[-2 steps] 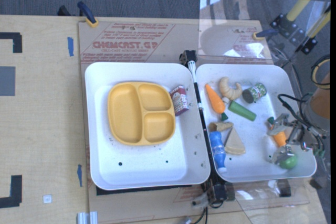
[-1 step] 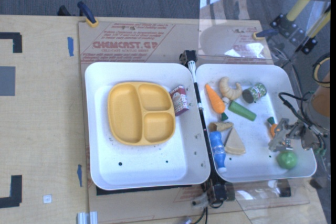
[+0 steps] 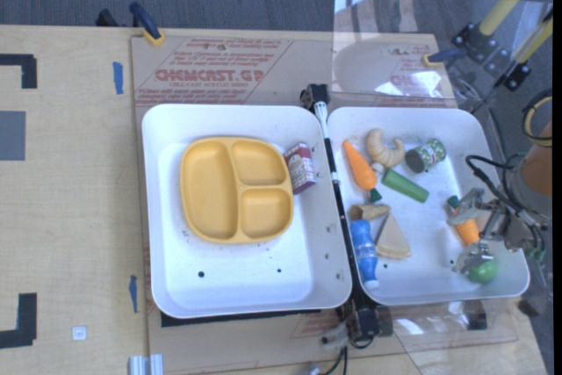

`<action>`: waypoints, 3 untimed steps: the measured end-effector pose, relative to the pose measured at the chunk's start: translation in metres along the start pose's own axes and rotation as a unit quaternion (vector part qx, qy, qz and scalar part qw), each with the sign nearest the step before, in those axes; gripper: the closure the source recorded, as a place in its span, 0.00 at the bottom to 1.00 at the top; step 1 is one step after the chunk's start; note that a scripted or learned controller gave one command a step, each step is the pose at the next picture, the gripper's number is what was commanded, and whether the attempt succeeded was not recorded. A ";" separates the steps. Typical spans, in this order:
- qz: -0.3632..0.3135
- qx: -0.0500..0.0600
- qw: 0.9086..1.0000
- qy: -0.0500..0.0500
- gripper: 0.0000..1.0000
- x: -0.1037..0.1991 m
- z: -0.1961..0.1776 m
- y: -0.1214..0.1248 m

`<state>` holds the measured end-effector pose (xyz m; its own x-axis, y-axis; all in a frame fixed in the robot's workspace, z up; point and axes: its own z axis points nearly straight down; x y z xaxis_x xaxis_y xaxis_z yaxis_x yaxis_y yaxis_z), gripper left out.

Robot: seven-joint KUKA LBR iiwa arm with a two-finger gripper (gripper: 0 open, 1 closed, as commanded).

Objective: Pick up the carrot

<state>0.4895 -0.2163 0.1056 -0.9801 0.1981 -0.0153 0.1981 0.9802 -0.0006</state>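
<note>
**Carrot at left of right bin, gripper at right edge**

Carrot (image 3: pixel 358 165) lies in the right bin (image 3: pixel 465 129), far-left part, close to the divider, tilted. Just right of it: a beige croissant-like piece (image 3: pixel 383 148) and a green cylinder (image 3: pixel 405 184). A blue bottle (image 3: pixel 363 250) lies nearer, along the divider. Gripper (image 3: pixel 477 234) sits low at the bin's right side, well apart from the carrot; finger state cannot be told amid clutter. Left bin (image 3: pixel 167 215) holds a yellow divided plate (image 3: pixel 235 188) and a small can (image 3: pixel 300 167).
</note>
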 end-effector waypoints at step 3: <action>0.050 -0.003 0.999 -0.001 1.00 0.019 -0.112 0.097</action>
<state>0.4885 -0.1170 0.2171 -0.9553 0.2951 -0.0175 0.2951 0.9555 0.0060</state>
